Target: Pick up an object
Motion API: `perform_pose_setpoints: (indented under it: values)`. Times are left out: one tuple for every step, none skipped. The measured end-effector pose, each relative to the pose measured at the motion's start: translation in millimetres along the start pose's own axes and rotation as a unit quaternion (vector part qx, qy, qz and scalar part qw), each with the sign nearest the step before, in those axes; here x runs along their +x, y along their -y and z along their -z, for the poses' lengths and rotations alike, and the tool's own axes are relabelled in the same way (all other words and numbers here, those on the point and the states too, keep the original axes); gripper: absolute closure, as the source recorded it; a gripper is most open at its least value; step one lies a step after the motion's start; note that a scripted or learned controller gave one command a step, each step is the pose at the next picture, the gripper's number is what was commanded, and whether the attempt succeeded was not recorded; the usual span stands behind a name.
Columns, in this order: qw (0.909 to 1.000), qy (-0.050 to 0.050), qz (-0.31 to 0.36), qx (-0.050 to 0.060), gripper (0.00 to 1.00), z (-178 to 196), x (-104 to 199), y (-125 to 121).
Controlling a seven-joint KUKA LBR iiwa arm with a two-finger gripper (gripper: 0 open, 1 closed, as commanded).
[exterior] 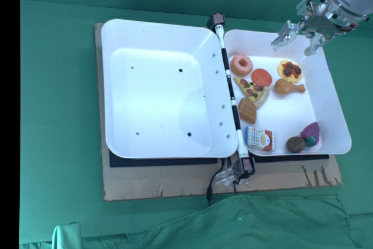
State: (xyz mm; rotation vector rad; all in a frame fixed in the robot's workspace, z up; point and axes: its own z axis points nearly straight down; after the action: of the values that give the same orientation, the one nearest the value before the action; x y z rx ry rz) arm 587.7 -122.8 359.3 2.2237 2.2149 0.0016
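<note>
A green cloth [58, 96] covers the bench, and a brown cardboard sheet [175, 186] lies on it under two white bins. The left bin [157, 90] is bigger. The right bin [326, 108] holds toy food. A pink donut [240, 65] sits near its far left corner, with a red tomato slice [261, 77] just beside it. A little pizza [289, 70] and a chicken leg [288, 88] lie near the far right edge. A pizza slice [254, 90] and a waffle [247, 111] lie by the left wall. A milk carton [259, 138], a brown ball [295, 144] and a purple toy [310, 132] sit along the near edge. The gripper [300, 37] hangs above the far edge, fingers spread wide, holding nothing.
</note>
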Motion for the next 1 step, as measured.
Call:
perform_pose_setpoints:
  values:
    - [1.0000,0.000,-0.001,0.002,0.00,-44.1,-10.3,0.9]
